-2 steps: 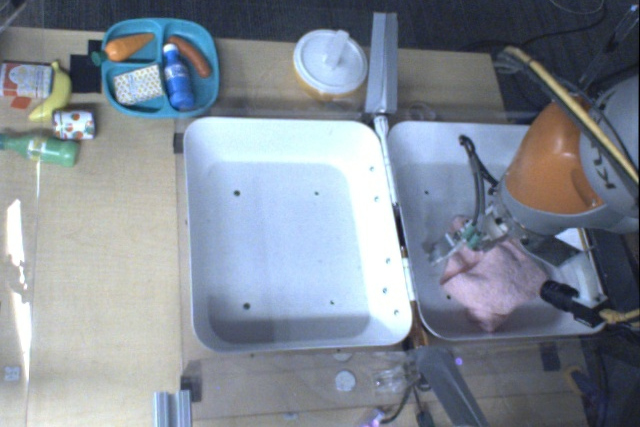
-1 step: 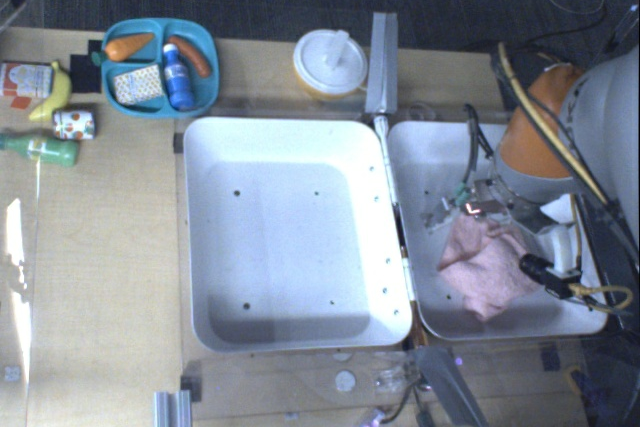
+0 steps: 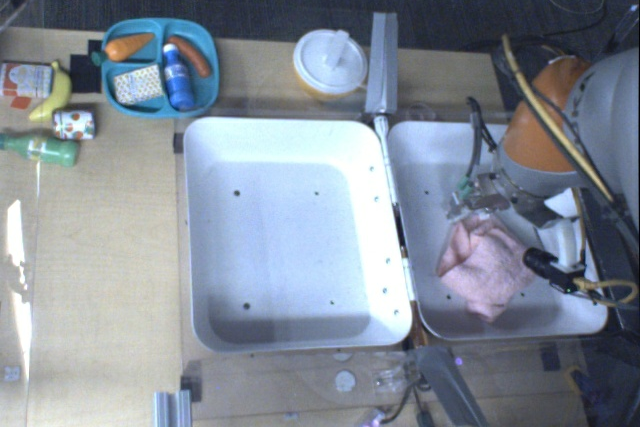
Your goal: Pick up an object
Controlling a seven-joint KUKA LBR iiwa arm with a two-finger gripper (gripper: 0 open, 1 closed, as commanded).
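Two shallow white bins sit side by side on a wooden bench (image 3: pixel 100 295). The left bin (image 3: pixel 285 235) is larger in view; the right bin (image 3: pixel 430 155) holds a crumpled pink cloth (image 3: pixel 482 267), soft and folded, near its front edge. The grey arm's gripper (image 3: pixel 478 198) hangs just above the cloth's back edge; its opening cannot be made out.

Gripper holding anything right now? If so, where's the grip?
Cannot tell. The gripper is down at the upper edge of the pink cloth in the right bin, but no cloth visibly sits between its fingers.
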